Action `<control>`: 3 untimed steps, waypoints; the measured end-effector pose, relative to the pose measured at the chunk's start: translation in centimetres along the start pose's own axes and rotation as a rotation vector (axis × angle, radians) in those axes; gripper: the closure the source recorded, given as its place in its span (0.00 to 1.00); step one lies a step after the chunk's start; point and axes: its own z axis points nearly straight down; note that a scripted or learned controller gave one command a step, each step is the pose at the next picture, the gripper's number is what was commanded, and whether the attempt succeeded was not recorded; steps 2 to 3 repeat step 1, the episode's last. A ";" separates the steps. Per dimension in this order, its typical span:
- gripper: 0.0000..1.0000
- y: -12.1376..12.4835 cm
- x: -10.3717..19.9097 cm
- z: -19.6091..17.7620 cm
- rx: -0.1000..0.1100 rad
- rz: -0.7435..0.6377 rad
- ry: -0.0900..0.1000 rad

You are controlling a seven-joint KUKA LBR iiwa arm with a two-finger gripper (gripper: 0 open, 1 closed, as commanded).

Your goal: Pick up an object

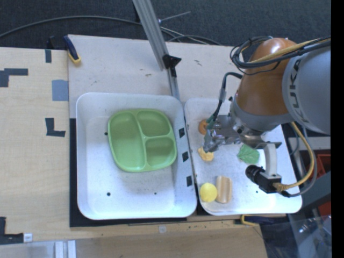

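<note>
Pale wood bench fills my screen, with two shallow white bins side by side on it. My left bin holds a green divided plate, lying flat toward its upper right. My right bin holds the small items: a yellow ball touching a tan cylinder-shaped piece near the front edge, a green crumpled item partly under the arm, an orange piece near the dividing wall, and a small yellow object just below the gripper.

I see the arm (grey, with its big orange band) coming in from the right and reaching down into the right bin. The gripper sits low over the bin floor between the orange piece and the small yellow object, its tip just beside the latter. From this slant I cannot tell how far the jaws are parted, and I see nothing clearly between them.

A blue-and-yellow clamp sits on the bench's far left corner.
</note>
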 end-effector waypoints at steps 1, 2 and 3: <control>1.00 -0.1 5.1 2.1 0.001 -0.001 0.000; 1.00 -0.1 5.1 2.1 0.001 -0.001 0.000; 1.00 -0.1 5.1 2.1 0.001 -0.001 0.000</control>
